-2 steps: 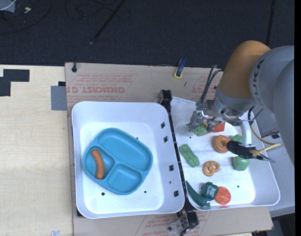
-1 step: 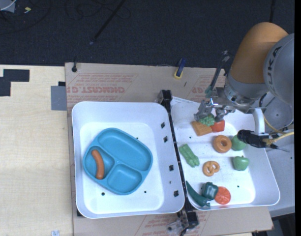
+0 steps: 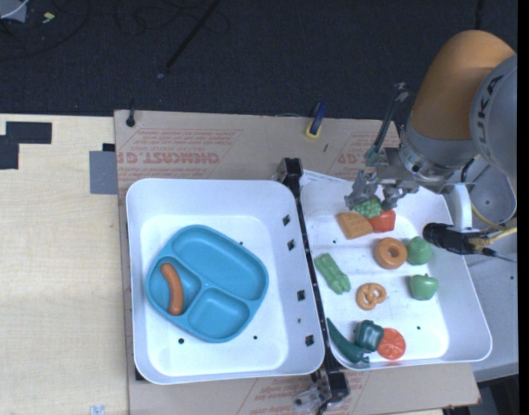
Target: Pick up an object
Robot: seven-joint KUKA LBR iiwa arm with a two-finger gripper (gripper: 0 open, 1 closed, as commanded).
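Green knobbly piece: lies in the far part of the right bin, directly under the gripper and at its tip.
Gripper: low over the far left corner of the right bin, pointing down onto the green knobbly piece.
Jaws: cannot tell how far apart they stand, nor whether the piece sits between them or only below them.
Arm: comes in from the right, its orange band above the bin's far right side.
Red piece: just beside the green knobbly piece on its near right side, apparently touching it.
Orange wedge: just beside it on the near left side, next to the red piece.
Ring doughnut: near the middle of the right bin, with a round green piece touching its right side.
Green pepper: nearer than the round green piece, alone.
Pretzel: nearer than the doughnut, apart from it.
Green pickle: by the bin's left wall, lying at a slant.
Near corner: a dark green long piece, a teal piece and a red tomato, bunched together.
Left bin: holds a blue divided plate with a sausage in its left compartment.
Bench: pale wood, with a cardboard sheet under both bins.
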